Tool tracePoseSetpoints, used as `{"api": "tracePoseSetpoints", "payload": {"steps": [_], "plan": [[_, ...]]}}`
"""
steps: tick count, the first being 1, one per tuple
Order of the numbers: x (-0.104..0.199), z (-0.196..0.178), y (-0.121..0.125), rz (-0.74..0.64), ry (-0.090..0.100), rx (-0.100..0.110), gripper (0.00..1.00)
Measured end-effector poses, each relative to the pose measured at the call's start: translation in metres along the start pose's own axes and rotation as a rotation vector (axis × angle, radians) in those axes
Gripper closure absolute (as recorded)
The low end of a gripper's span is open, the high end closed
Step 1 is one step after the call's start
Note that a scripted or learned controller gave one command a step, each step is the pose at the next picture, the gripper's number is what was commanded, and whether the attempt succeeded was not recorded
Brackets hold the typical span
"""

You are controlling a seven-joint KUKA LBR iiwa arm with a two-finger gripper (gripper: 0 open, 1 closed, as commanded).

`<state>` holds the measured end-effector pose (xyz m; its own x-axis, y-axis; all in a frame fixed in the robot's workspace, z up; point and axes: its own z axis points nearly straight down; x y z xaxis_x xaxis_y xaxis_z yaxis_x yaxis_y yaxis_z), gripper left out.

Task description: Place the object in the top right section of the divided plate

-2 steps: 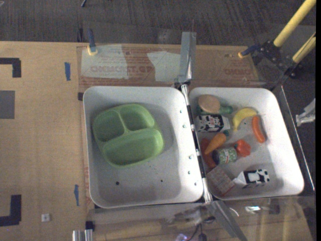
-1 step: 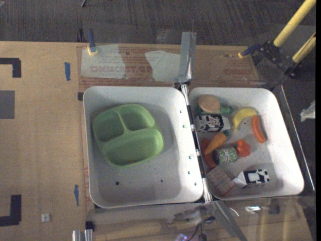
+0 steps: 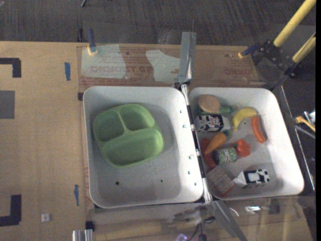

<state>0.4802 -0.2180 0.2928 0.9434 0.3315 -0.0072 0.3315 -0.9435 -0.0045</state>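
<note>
A green divided plate (image 3: 128, 133) lies in the left white bin (image 3: 150, 187), a little left of the bin's middle. It has two small sections along its far side and one large section nearer the camera; all look bare. The right white bin (image 3: 288, 177) holds the toy food: a round tan bun (image 3: 208, 103), a yellow banana (image 3: 244, 116), an orange hot dog (image 3: 258, 129), a small black and white milk carton (image 3: 212, 123), an orange carrot (image 3: 215, 142), a green-labelled can (image 3: 226, 155), a brown cracker (image 3: 220, 178) and a second carton (image 3: 256, 177).
A metal divider (image 3: 186, 64) runs up from between the two bins across a cardboard sheet. Yellow poles (image 3: 300, 14) on a stand rise at the top right. Blue tape marks dot the wooden bench at left.
</note>
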Motion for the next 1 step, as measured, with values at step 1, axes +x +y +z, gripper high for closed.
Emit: {"api": "tracePoseSetpoints", "payload": {"steps": [1], "plan": [[0.0016,-0.0073,-0.0001,-0.005,-0.006,0.002,1.0]]}}
